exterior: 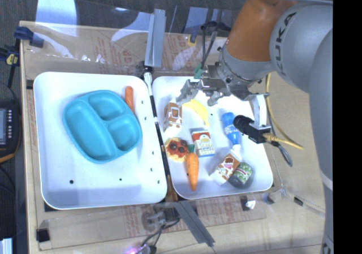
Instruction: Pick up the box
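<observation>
In the right bin (261, 182) a small box (202, 142) with a red and green label stands near the middle. Close to the bin's left wall is a brown and white carton (173, 115), and a third carton (225, 168) lies near the front right. My gripper (198, 95) hangs over the back of this bin. Its fingers are spread open, one finger (183, 93) above the brown carton. A yellow banana-like piece (199, 110) lies just below the gap. Nothing is held between the fingers.
The right bin also holds a blue bottle (229, 125), a green can (242, 175), a carrot (192, 171) and a round orange-red toy (176, 149). The left bin (56, 185) holds a blue divided plate (103, 124) and a small carrot (129, 98).
</observation>
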`<state>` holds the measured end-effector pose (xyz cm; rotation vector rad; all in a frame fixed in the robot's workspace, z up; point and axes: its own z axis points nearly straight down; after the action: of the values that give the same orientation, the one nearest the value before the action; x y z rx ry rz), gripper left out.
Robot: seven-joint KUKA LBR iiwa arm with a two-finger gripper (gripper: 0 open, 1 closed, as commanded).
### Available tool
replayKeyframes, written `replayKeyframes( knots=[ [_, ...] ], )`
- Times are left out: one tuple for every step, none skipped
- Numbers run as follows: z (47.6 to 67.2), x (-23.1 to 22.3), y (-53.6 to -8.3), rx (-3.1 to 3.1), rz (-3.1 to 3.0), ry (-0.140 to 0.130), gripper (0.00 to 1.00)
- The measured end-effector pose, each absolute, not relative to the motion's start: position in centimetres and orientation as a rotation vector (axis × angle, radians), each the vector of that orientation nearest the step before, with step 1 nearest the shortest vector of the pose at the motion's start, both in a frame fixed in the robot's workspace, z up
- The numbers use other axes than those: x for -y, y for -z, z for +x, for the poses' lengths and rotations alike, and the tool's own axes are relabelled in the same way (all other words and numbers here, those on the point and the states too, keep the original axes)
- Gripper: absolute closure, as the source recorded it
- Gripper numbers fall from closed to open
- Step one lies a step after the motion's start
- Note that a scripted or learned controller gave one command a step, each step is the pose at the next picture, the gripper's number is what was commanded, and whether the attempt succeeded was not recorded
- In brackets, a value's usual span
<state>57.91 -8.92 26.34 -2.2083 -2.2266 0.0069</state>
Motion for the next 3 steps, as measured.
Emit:
replayKeyframes(
  knots=[
    [52.3, 16.4, -19.7, 2.185, -2.251, -0.006, 0.00],
    [56.1, 17.1, -9.6, 2.323, -2.124, 0.006, 0.00],
    [56.2, 17.4, -10.7, 2.329, -2.122, 0.002, 1.00]
  ],
)
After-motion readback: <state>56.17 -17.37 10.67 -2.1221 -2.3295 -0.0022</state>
